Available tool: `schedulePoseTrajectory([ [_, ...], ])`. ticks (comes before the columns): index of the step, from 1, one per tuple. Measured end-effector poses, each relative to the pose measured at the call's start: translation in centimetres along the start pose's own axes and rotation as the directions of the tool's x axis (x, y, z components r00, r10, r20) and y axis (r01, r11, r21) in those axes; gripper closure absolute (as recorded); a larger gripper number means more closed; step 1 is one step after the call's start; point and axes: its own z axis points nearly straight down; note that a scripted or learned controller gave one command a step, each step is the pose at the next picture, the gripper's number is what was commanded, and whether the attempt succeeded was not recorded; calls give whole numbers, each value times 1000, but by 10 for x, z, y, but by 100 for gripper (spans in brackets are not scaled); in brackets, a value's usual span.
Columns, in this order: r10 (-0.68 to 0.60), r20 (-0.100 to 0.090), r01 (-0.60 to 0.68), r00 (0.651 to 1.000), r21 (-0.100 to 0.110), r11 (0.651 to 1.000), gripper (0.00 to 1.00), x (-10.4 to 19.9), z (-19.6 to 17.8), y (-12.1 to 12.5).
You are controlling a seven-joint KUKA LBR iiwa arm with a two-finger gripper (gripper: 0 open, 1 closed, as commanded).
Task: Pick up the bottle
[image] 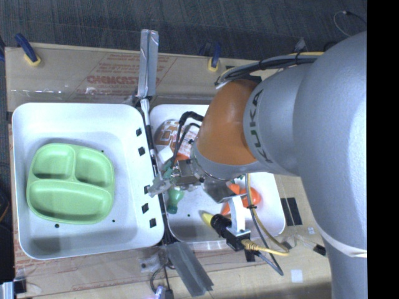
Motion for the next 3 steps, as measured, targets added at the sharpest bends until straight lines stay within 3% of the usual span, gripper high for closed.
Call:
schedulePoseTrajectory([
  [1,40,0,-40,999,-2,999,0,30,-58,34],
  [2,-118,1,118,993,-4,993,0,-27,-110,34],
  [3,-426,1,426,905,0,905,0,42,-11,15],
])
